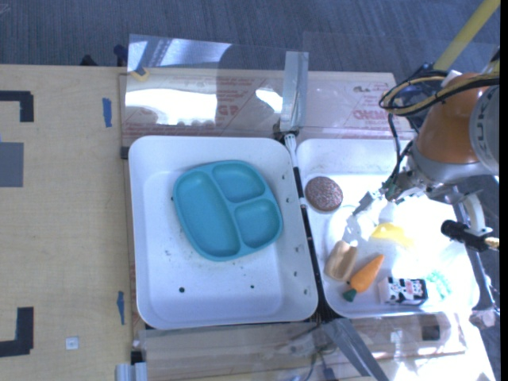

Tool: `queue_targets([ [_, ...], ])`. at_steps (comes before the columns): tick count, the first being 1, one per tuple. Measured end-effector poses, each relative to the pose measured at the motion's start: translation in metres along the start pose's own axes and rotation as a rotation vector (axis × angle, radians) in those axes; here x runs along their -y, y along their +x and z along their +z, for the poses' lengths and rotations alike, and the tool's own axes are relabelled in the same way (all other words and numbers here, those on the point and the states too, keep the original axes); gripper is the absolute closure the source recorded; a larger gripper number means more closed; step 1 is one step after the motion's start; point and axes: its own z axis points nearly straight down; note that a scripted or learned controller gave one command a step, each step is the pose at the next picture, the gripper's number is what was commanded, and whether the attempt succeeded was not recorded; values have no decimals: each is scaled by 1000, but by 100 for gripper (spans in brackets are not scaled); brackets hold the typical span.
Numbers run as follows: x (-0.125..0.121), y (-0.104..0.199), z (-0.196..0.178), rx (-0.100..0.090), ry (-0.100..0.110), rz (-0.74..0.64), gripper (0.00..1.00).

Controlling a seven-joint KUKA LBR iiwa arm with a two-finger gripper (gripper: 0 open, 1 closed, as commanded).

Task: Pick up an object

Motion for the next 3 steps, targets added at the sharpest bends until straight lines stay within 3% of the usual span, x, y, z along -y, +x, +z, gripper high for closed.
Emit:
queue_targets([
  [1,-21,13,0,1,0,122,0],
  [2,32,48,-1,0,-2,24,0],
  [3,47,79,-2,2,-4,235,0],
])
